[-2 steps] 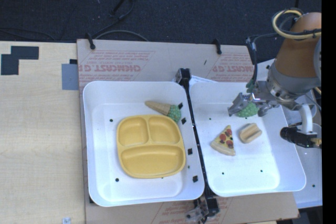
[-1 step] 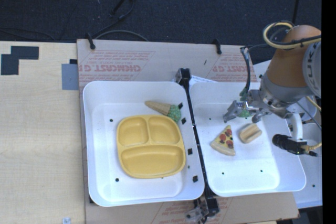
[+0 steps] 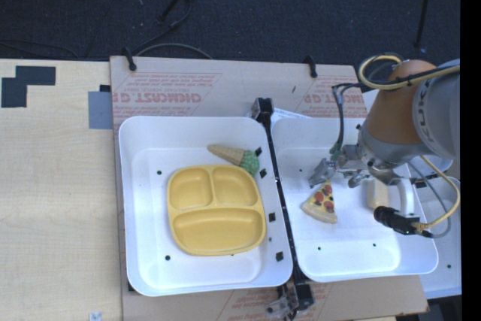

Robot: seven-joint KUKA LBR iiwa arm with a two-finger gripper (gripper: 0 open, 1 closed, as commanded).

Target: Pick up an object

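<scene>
Presently listed: pizza slice (image 3: 320,203) lay in right bin (image 3: 376,267), untouched; gripper (image 3: 325,175) hovered just beyond it, fingers apart, holding nothing. Left bin (image 3: 143,162) held yellow divided plate (image 3: 216,208) and ice-cream cone (image 3: 234,155).

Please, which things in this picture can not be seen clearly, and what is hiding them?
- Gripper, camera view: small and dark over the right bin; its state cannot be judged.
- Whether it touches the pizza slice: unclear from this slanted angle.
- Right bin's far right part: covered by the arm and cables.
- Ice cream cone: its green end is too small to read in detail.
- Arm: cut off by the right edge.
</scene>
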